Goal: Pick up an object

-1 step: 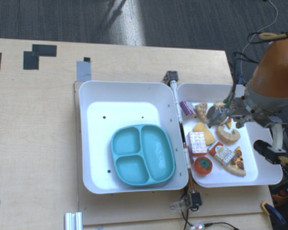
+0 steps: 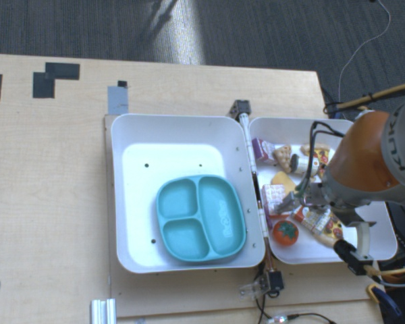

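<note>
Looking down, you see these things:
Arm: your grey arm with its orange band (image 2: 358, 157) reaches in from the right, over the right bin (image 2: 385, 248).
Gripper: your gripper (image 2: 309, 203) sits low among the clutter in that bin; you cannot tell how it stands or whether it has hold of anything.
Objects: a red tomato-like ball (image 2: 285, 232) lies near the bin's front left, just beside the gripper; packets and small food items (image 2: 281, 155) lie toward the back.
Left bin: the left bin (image 2: 138, 140) holds a blue divided tray (image 2: 201, 217), lying flat toward its front right.
Desk: both bins rest side by side on the pale wooden desk (image 2: 47, 181).
</note>
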Available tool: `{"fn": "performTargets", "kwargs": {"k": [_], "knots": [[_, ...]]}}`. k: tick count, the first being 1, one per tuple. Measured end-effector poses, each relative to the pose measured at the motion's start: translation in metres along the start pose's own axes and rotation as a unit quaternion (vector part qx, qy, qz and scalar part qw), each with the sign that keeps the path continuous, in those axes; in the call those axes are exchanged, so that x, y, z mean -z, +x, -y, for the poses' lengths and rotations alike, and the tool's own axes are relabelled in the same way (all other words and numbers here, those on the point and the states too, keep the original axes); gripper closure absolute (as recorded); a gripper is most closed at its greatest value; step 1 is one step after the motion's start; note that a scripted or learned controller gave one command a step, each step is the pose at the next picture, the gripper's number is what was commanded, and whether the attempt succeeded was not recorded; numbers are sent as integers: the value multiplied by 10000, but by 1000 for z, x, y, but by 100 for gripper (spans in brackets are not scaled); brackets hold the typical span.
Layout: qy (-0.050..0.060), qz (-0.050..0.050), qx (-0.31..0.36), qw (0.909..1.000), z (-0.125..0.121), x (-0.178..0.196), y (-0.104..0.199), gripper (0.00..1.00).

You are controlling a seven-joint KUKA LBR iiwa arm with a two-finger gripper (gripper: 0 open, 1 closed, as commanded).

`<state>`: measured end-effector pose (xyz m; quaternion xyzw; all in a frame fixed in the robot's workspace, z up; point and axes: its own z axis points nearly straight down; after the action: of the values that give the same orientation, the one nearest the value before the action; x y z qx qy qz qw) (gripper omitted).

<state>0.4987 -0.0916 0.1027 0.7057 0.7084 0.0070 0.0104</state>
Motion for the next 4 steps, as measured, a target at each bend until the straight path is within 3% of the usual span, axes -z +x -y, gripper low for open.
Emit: {"fn": "performTargets", "kwargs": {"k": [1, 2, 3, 4], "knots": [[-20, -5, 0, 10000, -2, 11, 1, 100], [-16, -6, 1, 10000, -2, 11, 1, 0], [-46, 35, -19, 10000, 3, -9, 4, 0], [-45, 9, -12, 10000, 2, 1, 6, 100]]}}
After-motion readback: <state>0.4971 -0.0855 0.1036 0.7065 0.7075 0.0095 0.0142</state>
